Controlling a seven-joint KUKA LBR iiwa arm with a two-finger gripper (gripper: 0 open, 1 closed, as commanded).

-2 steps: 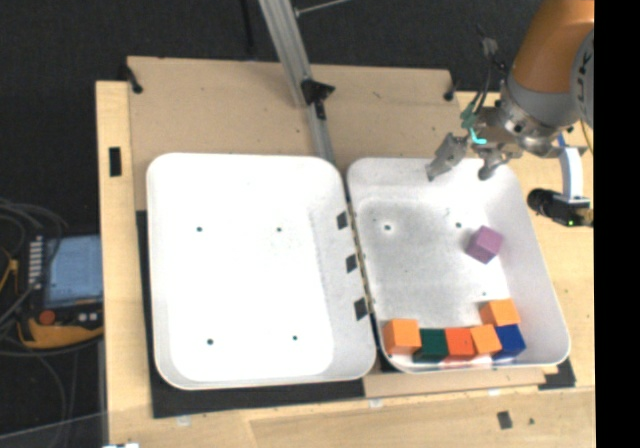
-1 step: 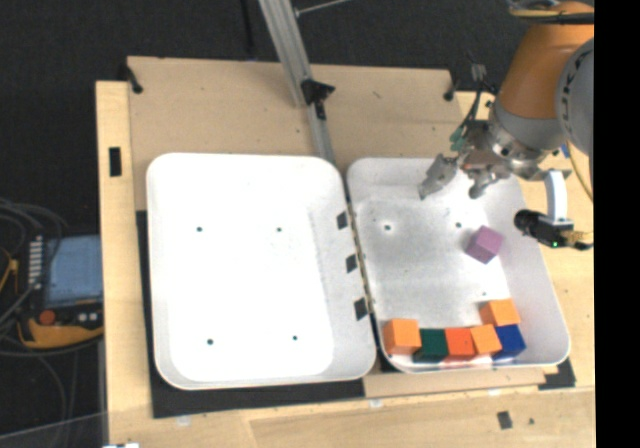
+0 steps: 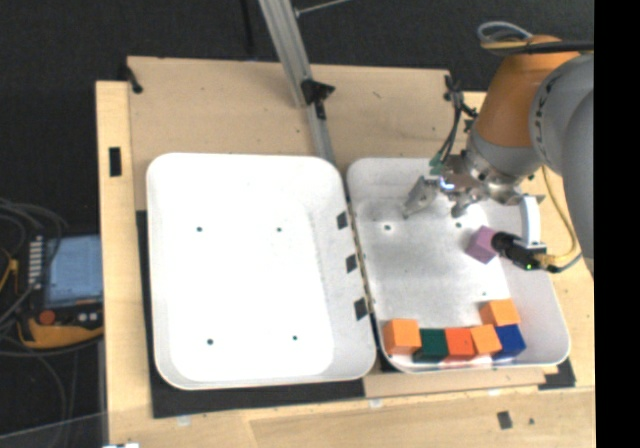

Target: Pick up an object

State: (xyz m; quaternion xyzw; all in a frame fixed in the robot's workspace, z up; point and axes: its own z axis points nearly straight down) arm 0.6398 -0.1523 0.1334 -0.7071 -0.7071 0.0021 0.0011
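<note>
Camera view shows the gripper (image 3: 440, 200) over the right bin (image 3: 400, 266), fingers apart and holding nothing; the purple block (image 3: 482, 244) lies just beside it, other blocks (image 3: 455, 339) along the near wall: picking not yet done

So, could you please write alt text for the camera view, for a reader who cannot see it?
A grey robot arm's gripper hangs open over the far end of the right bin, holding nothing. A purple block lies alone near it, with orange, green and blue blocks along the near edge. The left bin sits alongside.
</note>
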